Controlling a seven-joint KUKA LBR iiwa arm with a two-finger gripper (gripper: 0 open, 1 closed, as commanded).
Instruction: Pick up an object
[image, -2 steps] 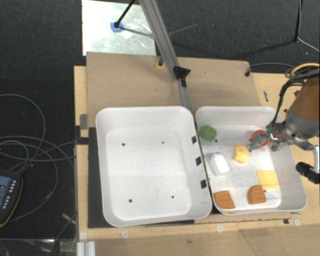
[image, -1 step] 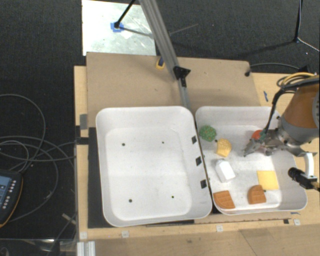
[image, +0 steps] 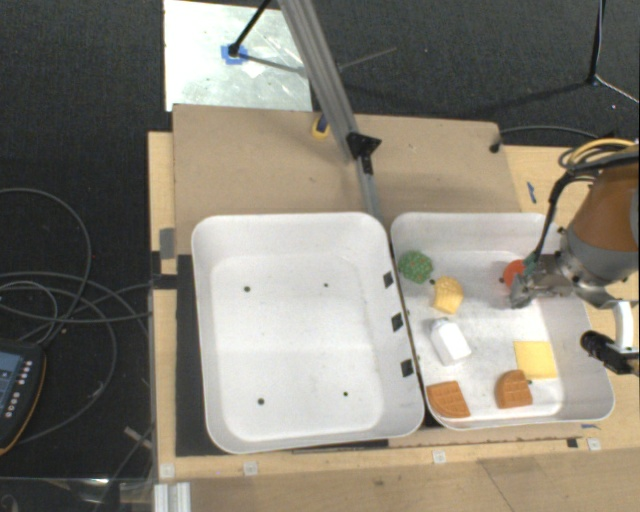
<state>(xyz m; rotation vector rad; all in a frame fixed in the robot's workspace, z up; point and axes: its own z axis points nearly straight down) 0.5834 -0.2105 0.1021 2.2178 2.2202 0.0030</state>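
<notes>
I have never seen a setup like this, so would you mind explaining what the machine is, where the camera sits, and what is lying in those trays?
This is one picture, taken by a fixed camera above a bench and looking down at a slant. The grey machine with the orange band at the right is a robot arm; its job is to pick up an object. Its grasping tool is down inside the right bin, next to a small red object; nothing can be seen held in it. The same bin holds a green ball-like piece, a yellow lump, a white block, a flat yellow slab and two orange-brown pieces. The left bin is a similar white tray. A slanted grey pole crosses the top.
</notes>
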